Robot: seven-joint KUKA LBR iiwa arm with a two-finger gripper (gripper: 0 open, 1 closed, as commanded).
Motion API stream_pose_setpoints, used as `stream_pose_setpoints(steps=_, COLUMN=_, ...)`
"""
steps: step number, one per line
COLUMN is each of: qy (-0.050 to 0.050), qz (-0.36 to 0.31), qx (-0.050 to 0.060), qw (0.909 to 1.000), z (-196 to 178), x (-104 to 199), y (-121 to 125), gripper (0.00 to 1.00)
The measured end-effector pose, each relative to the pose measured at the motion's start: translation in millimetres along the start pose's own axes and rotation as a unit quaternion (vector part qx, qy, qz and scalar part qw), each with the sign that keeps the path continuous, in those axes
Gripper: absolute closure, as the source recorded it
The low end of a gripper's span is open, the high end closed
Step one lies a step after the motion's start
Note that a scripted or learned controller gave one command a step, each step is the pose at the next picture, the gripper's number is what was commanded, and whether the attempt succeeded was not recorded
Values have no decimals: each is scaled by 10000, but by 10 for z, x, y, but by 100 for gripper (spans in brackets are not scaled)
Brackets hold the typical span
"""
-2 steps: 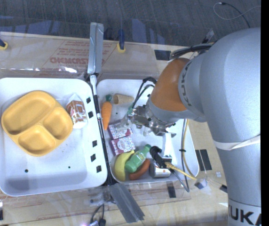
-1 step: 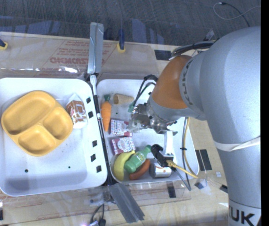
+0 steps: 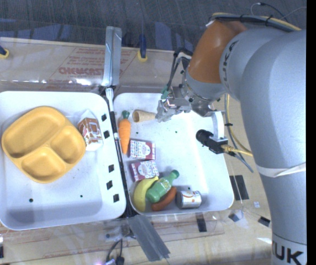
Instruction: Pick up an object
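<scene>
You see the gripper (image 3: pixel 163 112) just right of the cone (image 3: pixel 143 115); I cannot tell its grip state.

Bulky grey arm (image 3: pixel 271 109), orange wrist band, yellow and black cables

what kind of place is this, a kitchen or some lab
Most likely a robotics lab bench, not a kitchen: a grey arm reaches over two white bins, and the contents look like toy food, such as a carrot and a yellow divided plate.
</scene>
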State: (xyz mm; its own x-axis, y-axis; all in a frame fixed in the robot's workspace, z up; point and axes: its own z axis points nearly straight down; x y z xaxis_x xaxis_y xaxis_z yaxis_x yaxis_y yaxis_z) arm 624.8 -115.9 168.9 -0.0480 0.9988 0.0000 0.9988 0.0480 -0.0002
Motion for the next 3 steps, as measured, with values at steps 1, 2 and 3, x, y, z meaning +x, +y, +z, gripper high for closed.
stream_pose_setpoints(steps=1, qy=6, qz=-2035, qx=15, qw=9791, z=775, x=-200, y=222, gripper=100)
stream_pose_setpoints(steps=2, qy=4, qz=-2150, qx=13, qw=9766, z=773, x=-96, y=-14, gripper=100)
stream_pose_setpoints(steps=3, qy=-6, qz=-1507, qx=-3, qw=9886, z=-370, x=-81, y=73, gripper=100)
